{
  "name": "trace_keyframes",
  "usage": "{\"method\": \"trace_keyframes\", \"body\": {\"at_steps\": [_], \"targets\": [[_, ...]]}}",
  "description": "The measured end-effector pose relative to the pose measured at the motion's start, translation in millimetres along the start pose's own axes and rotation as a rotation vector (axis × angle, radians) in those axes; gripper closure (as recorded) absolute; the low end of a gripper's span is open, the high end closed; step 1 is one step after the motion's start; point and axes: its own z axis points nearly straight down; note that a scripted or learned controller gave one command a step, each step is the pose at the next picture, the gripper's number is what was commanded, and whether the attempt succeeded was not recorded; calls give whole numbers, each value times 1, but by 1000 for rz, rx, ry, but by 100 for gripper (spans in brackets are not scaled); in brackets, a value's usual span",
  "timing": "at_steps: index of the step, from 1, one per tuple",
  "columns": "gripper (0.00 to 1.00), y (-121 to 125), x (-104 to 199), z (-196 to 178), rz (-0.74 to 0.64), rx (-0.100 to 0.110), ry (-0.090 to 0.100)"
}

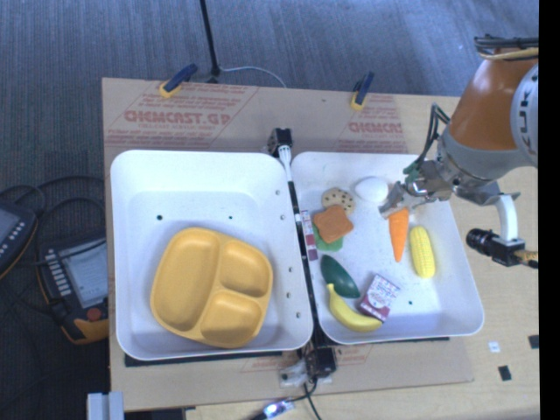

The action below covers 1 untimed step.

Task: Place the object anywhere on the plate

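The yellow plate [211, 285], divided into three compartments, lies in the left bin [140, 182] with nothing on it. My gripper [400, 198] hangs over the upper part of the right bin [455, 269], just above the top end of the orange carrot [399, 234] and right of the white egg [370, 188]. The carrot lies on the bin floor, pointing toward the front. Nothing visibly hangs from the gripper.
The right bin also holds a yellow corn cob [423, 250], a cookie [337, 199], an orange-brown toy slice [332, 225], a green vegetable [339, 276], a banana [352, 314] and a small red box [378, 294]. A ridge [297, 234] separates the bins.
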Motion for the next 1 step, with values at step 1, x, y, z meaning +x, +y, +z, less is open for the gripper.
{"method": "trace_keyframes", "body": {"at_steps": [1], "targets": [[0,0,0,0,0,0,0]]}}
